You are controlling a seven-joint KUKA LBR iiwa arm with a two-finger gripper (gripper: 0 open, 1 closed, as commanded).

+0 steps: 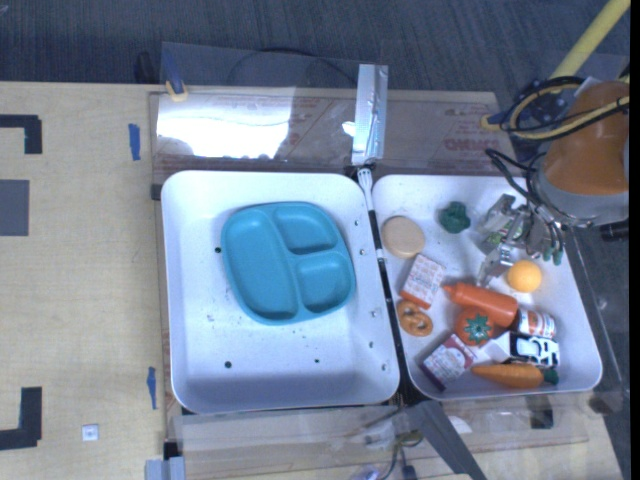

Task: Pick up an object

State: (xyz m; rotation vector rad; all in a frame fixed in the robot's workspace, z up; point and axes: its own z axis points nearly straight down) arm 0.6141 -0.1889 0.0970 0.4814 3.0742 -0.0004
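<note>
Gripper (512,236) low in right bin (585,363) | beside orange ball (524,276) | finger state: cannot tell | blue tray (288,261) in left bin (190,368)

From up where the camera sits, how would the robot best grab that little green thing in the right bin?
Probably straight down from above, fingers closing across the green object's middle. It is small and lumpy, and lies apart from the tan round disc on its left, with bare bin floor around it for the fingers. The gripper hangs just to its right.
</note>
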